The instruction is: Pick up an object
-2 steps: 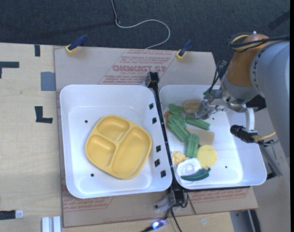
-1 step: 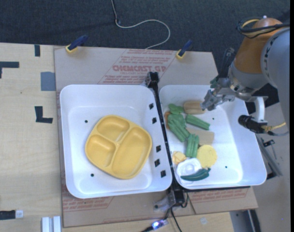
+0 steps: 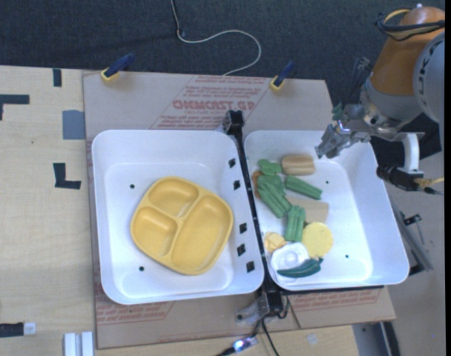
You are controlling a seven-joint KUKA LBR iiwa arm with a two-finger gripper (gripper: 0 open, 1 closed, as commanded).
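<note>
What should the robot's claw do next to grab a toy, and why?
Probably dip left and down toward the tan bread piece. The gripper hangs over the right bin at its far edge, holding nothing, and that piece lies nearest.

Wooden bench [image 3: 33, 221], cardboard sheet [image 3: 203, 102], two white bins [image 3: 110, 154]

one fixed camera above the bench, angled down, both bins [image 3: 107, 199] framed

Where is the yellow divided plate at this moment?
In the camera view, the yellow divided plate lies in the left bin, alone there, across the divider from the toy food in the right bin.
</note>
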